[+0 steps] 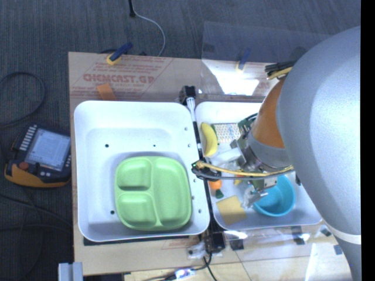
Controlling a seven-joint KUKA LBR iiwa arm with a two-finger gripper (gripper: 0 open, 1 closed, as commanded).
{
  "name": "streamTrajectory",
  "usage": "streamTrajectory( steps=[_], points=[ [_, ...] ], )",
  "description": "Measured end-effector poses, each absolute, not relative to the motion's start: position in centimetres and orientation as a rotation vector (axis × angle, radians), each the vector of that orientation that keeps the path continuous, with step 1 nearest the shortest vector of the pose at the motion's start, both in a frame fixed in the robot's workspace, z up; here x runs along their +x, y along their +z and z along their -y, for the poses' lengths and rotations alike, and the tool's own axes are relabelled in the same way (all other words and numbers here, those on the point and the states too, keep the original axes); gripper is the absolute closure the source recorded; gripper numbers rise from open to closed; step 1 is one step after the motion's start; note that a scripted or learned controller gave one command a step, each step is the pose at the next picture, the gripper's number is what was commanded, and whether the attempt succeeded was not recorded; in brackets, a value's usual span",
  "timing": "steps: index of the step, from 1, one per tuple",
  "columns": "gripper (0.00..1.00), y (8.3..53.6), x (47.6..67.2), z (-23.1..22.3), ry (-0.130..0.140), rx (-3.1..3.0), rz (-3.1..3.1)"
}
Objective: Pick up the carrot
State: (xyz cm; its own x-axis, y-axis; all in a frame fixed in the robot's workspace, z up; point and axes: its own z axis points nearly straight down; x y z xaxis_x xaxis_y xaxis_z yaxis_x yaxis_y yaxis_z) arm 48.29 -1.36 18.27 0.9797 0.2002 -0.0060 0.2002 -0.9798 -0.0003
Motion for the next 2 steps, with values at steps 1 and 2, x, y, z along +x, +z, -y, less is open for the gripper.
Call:
streamTrajectory(
  steps=[1, 2],
  points=[
    [0.00, 18.26, 48.28, 1.36, -0.010, 3.125, -0.317],
    [0.00, 18.26, 48.28, 1.36, -0.010, 3.125, -0.316]
  ],
)
